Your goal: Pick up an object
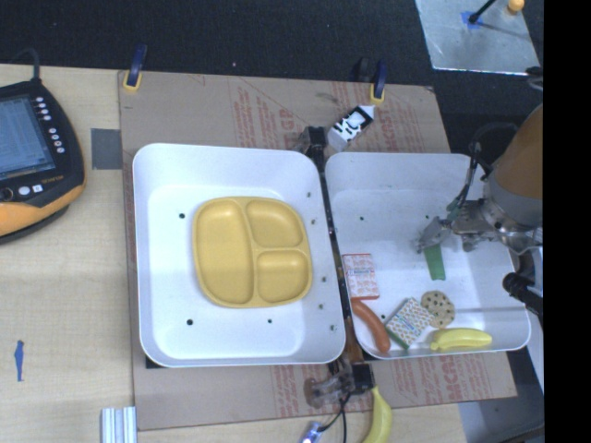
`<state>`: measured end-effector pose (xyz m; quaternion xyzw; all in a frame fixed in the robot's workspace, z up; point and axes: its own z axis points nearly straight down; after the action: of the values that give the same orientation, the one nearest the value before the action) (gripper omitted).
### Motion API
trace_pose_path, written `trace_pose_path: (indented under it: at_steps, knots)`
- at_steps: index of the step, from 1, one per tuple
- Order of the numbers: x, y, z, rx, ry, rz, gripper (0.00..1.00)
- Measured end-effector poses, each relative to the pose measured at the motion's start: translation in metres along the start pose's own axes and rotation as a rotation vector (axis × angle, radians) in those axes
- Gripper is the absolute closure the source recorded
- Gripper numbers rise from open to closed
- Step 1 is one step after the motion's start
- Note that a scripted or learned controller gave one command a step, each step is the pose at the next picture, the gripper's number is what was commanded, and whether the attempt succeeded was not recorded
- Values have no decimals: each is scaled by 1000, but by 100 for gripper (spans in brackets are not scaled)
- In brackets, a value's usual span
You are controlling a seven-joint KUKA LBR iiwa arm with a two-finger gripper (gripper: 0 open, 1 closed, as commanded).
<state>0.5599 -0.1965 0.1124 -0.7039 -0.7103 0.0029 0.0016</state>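
Two bins on our bench, with the arm over the right one.

We see a yellow tray (251, 251) with three compartments lying in the left bin (166, 335). In the right bin (388, 187) our gripper (441, 238) hangs above the floor, with a green stick (435, 264) just below it. Along the near wall lie a red-and-white card (359, 275), a sausage (369, 326), a cracker packet (409, 321), a cookie (438, 307) and a banana (461, 340). A pendant (32, 160) rests at the bench's left edge, and another banana (379, 418) lies outside the bins in front.
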Motion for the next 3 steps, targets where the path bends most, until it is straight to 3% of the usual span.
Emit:
trace_pose_path:
  at_steps: [1, 2, 3]
  knots:
    - [13, -6, 21, -2, 2, 3, 0]
    - [12, -5, 10, -1, 1, 1, 100]
    - [12, -5, 10, -1, 1, 1, 0]
